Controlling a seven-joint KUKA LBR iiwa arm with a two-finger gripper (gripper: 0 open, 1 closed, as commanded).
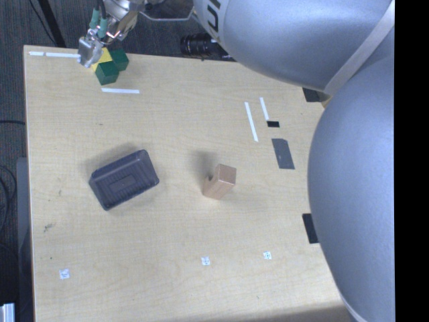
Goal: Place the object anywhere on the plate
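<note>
Starting at the far left corner of the worktop [167, 247], you find the claw [89, 51] low over a small green and yellow block [109, 67]; it touches or overlaps the block's upper left edge. You cannot tell from here whether its tips are apart, together, or clamped on the block, so do not count it as a sure hold. I judge this to be the pickup step, with placing not yet begun. Nearer you and a little right of that block lies the dark grey plate [125, 179], a shallow rectangular tray set at a slant, with nothing resting on it. Right of the plate, well apart from it, sits a light wooden block [220, 181]. The next move calls for a confirmed grip on the green and yellow block, a clean lift, then a carry toward the plate and a release anywhere within its rim.
</note>
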